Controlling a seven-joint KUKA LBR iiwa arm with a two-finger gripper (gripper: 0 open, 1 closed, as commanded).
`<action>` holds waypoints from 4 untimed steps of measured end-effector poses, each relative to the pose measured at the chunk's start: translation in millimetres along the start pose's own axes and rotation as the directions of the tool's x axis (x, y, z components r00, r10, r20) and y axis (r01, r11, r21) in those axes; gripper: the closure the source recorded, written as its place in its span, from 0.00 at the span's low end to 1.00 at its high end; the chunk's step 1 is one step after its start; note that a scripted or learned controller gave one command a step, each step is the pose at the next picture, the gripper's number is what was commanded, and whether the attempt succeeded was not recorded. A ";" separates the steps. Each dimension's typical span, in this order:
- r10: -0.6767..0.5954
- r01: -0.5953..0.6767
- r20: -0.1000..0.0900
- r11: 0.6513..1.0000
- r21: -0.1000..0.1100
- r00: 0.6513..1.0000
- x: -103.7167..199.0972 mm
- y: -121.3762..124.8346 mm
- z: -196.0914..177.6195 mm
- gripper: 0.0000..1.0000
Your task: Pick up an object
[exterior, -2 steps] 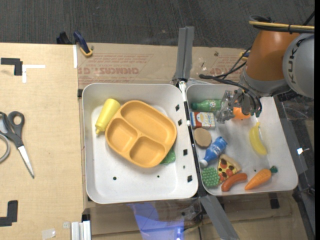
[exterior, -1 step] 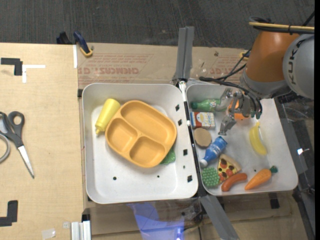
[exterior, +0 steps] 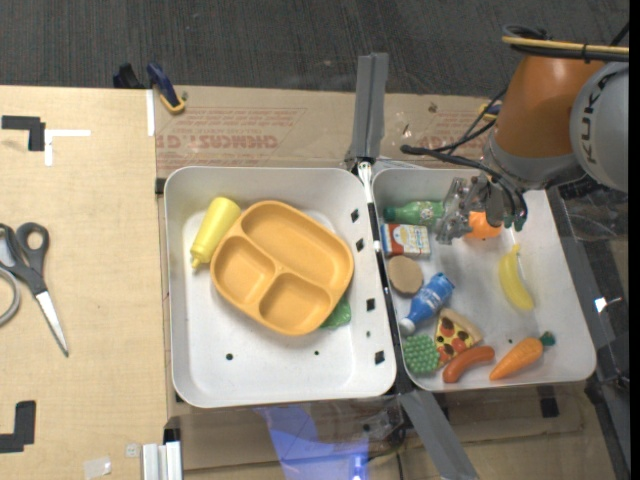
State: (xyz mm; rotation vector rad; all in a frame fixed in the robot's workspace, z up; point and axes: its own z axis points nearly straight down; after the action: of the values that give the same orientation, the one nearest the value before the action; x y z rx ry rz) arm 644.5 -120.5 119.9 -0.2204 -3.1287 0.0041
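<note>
Dark grey ribbed floor [exterior: 250,18] at top. Pale wood bench [exterior: 80,268] on left w/ black tape marks (corner brackets); brown cardboard sheet [exterior: 255,128] beside it. Even, soft light.

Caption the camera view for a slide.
KUKA arm's tool low in the right bin among toy food; orange divided plate fills the left bin.

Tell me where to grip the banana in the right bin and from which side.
Grip the banana across its narrow middle, coming straight down from above. It lies flat and lengthwise on bare bin floor, apart from the carrot and the right bin's wall, so fingers likely fit on both long sides.
</note>
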 end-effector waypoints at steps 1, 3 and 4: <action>0.000 0.000 -0.009 1.000 0.000 1.000 1.5 -0.3 0.1 0.00; 0.111 -0.111 0.010 0.994 -0.004 0.994 -19.3 -73.2 25.9 0.00; 0.109 -0.109 0.018 0.994 -0.003 0.994 -21.3 -72.9 14.1 1.00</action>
State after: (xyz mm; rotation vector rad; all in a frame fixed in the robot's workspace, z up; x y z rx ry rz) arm 655.2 -195.7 106.0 -0.3937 -3.1305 0.0030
